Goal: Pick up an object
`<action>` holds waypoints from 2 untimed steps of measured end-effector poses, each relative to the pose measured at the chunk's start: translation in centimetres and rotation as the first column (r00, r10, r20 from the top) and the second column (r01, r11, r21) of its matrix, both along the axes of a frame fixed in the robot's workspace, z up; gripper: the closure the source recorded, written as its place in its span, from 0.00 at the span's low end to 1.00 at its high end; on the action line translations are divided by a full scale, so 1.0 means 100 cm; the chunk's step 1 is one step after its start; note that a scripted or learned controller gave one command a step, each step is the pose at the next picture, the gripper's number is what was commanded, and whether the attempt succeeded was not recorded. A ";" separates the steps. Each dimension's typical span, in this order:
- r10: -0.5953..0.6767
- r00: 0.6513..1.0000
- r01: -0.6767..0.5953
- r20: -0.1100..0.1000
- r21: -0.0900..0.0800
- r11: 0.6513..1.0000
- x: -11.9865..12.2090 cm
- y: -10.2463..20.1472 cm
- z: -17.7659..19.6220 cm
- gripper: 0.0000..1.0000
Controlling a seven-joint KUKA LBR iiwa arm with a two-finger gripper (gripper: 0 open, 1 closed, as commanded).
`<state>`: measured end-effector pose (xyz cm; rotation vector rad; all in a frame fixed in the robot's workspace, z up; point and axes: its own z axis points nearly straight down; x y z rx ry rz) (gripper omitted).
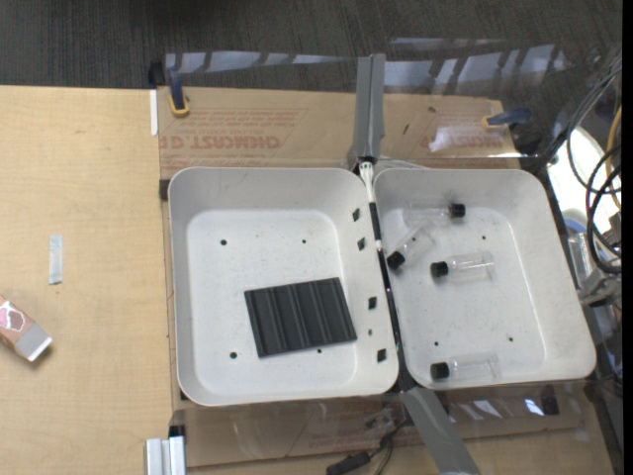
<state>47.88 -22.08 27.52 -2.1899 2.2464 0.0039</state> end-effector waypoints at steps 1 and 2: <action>0.107 0.994 -0.107 -0.002 0.001 0.994 -0.001 0.000 -0.034 1.00; 0.102 0.995 -0.102 0.000 0.006 0.995 0.001 0.002 -0.026 1.00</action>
